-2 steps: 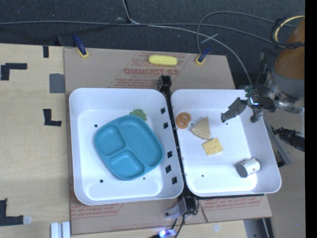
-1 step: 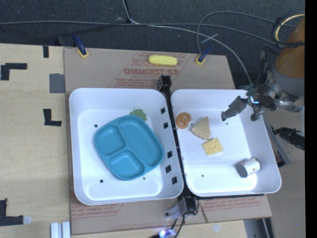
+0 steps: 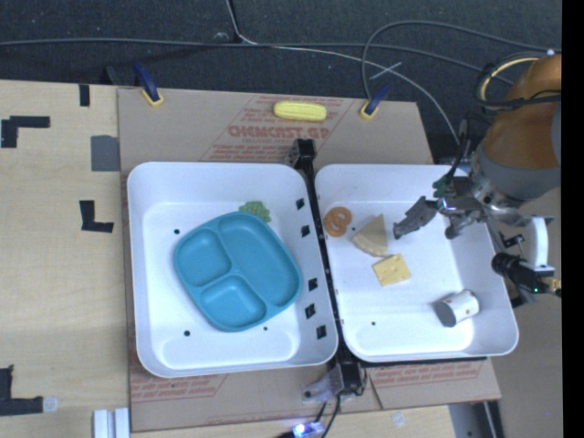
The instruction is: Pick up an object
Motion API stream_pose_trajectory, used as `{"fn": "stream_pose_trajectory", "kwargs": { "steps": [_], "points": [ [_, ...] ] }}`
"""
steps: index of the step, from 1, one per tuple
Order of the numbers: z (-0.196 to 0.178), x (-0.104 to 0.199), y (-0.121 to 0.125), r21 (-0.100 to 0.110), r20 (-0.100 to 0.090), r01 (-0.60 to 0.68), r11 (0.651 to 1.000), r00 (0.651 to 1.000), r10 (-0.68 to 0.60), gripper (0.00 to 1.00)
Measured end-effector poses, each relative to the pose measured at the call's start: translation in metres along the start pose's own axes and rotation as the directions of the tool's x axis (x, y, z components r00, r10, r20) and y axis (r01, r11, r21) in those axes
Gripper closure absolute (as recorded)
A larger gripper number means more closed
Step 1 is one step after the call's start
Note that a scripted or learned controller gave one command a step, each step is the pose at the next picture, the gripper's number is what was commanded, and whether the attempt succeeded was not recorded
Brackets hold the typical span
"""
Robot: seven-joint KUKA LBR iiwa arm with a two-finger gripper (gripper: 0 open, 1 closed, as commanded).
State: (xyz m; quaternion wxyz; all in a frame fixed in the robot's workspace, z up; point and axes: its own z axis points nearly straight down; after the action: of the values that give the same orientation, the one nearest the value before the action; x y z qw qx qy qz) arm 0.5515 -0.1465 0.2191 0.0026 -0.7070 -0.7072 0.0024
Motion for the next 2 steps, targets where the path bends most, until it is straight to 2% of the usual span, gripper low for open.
{"fn": "stream_pose_trajectory", "kwargs": {
  "steps": [1,2],
  "points": [
    [0.062,0.008,0.001,0.001,-0.001,0.001,1.0,1.0,-0.001,0.0],
    [0.108,0.003,-0.001,-0.001,0.0,0.0,1.0,1.0,0.0,0.0]
  ]
}}
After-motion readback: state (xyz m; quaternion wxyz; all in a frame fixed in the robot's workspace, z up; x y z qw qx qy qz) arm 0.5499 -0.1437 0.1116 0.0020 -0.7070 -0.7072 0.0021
